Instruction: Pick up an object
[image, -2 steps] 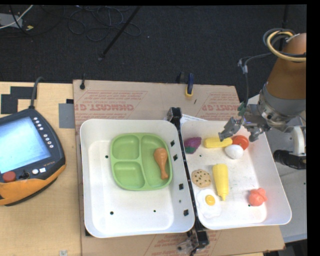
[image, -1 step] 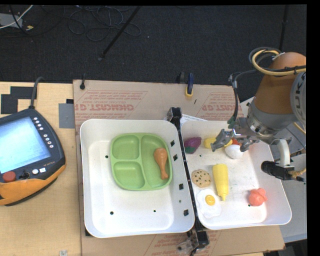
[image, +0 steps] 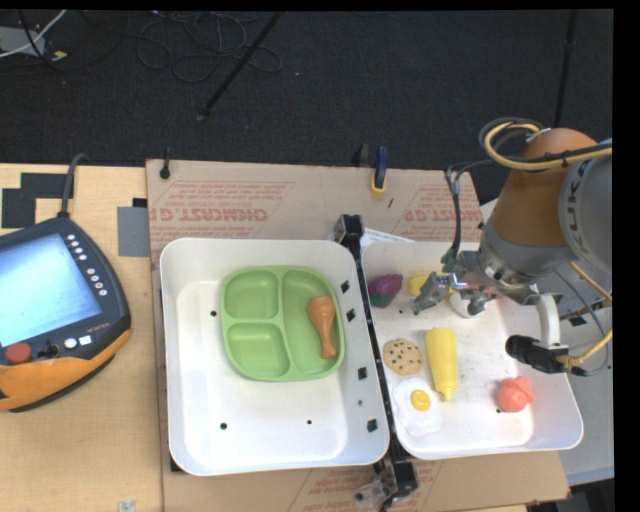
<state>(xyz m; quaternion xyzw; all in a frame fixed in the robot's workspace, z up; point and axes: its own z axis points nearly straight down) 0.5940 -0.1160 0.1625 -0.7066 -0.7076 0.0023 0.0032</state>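
My gripper (image: 443, 293) hangs over the back of the right bin (image: 560, 430), its fingers spread with nothing between them. Just left of it lie a purple fruit (image: 384, 289) and a small yellow piece (image: 417, 285). Below it a yellow corn cob (image: 441, 362) lies lengthwise. A cookie (image: 402, 355) sits to the cob's left, a fried egg (image: 418, 404) near the front, and a red fruit (image: 514, 395) at the front right.
The left bin (image: 200, 420) holds a green divided plate (image: 255, 350) with a chicken drumstick (image: 324, 324) on its right side. A teach pendant (image: 50, 300) lies on the bench at the far left. The arm's orange and grey body (image: 545, 220) looms over the right bin's back corner.
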